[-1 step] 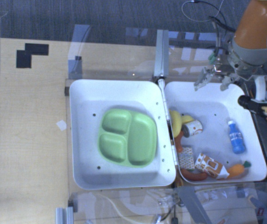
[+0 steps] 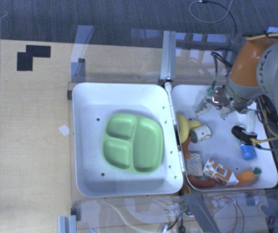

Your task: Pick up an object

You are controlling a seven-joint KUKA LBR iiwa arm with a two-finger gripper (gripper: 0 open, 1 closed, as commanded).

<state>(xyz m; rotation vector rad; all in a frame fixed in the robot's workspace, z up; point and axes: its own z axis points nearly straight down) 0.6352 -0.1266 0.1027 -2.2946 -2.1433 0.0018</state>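
The gripper [image 2: 213,108] hung spread and empty near the right bin's [image 2: 269,181] far edge; the small can [image 2: 203,132] looked light, stiff, graspable across its sides.

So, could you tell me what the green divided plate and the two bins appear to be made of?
The green divided plate looks like moulded plastic: uniform colour, soft sheen, rounded compartments. The left bin and right bin look like smooth white plastic too, though coated metal can't be ruled out.
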